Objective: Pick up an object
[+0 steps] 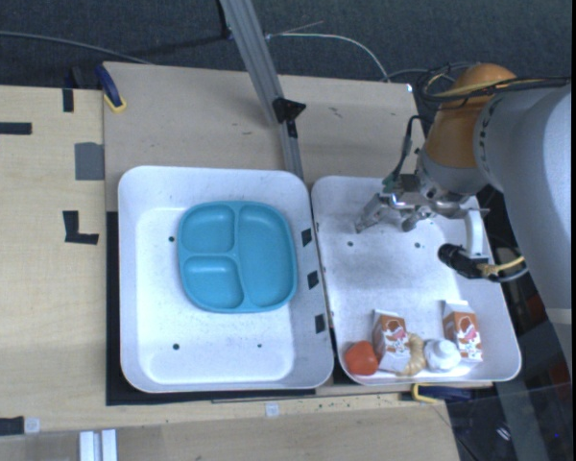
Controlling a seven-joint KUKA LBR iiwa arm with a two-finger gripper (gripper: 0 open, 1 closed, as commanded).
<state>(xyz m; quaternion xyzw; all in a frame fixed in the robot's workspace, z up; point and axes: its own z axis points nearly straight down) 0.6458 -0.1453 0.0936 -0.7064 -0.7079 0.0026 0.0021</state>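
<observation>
Objects for the pick lie bunched along the near edge of the right bin (365,257), and your jaws (394,209) hang over that bin's far end, so everything you could take lies toward the near edge from them, well apart, with bare speckled floor between. You can see the two metal fingers spread open, with nothing between them.

Look at the cluster from left to right. An orange-red ball (362,357) sits near the left corner, touching or just beside a small carton (392,339) printed in red and white. A pale tan lump (418,353) lies next to that carton, then a white rounded piece (444,355), and a second carton (463,331) of the same print stands a little farther toward the right wall. The cartons' long axes run roughly from far to near, slightly tilted. They are too small in the view for you to read the print.

The second carton looks the freest target, I judge, since it has open floor on its far side; the ball is hemmed by the bin corner. The left bin (144,286) holds a blue divided plate (237,255), well away from the arm.
</observation>
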